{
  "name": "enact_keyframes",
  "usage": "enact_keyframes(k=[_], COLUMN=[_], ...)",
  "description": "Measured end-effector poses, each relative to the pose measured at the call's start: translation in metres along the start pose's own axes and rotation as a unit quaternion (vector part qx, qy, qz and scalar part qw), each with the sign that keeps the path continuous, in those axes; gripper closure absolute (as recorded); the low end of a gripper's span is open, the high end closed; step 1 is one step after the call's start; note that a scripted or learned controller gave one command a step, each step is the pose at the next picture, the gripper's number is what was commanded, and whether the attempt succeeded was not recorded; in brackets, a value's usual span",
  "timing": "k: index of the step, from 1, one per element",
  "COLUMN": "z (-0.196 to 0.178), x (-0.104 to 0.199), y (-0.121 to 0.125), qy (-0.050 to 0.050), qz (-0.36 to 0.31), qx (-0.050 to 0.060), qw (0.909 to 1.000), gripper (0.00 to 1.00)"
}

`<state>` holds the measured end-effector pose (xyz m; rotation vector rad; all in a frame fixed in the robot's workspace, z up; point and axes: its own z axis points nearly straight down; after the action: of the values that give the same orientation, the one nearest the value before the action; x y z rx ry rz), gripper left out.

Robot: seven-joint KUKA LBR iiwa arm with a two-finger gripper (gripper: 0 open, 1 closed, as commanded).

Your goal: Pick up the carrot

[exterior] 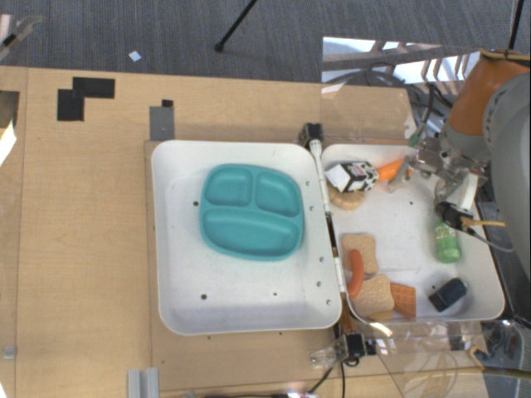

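The carrot (387, 172) is a small orange piece lying at the back of the right bin (415, 222), beside a white and black item (348, 175). My gripper (413, 167) reaches in from the right and sits low at the carrot's right end, touching or nearly touching it. The metal wrist parts (448, 168) hide the spot where gripper and carrot meet. The carrot appears to lie on the bin floor.
The right bin also holds a round cookie (344, 198), toast (360, 249), a red sausage (355, 273), a bread piece (375, 296), an orange wafer (403, 299), a black block (448, 293) and a green bottle (446, 241). A teal divided plate (249, 211) lies in the left bin (182, 297).
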<state>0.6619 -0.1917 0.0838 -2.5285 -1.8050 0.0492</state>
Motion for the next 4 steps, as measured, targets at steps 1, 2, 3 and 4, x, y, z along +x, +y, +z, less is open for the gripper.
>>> enact_keyframes(k=[1, 2, 3, 4], z=[0.000, 0.000, -0.023, -0.002], x=[-0.003, -0.004, -0.005, -0.001], y=[0.000, 0.004, 0.003, 0.003], qy=[0.003, 0.001, 0.001, 0.002], qz=[0.061, -0.062, 0.042, 0.000], qx=[0.007, -0.006, -0.011, -0.007], qw=[0.9981, 0.9980, 0.9991, 1.0000], gripper=[0.00, 0.00, 0.00, 0.00])
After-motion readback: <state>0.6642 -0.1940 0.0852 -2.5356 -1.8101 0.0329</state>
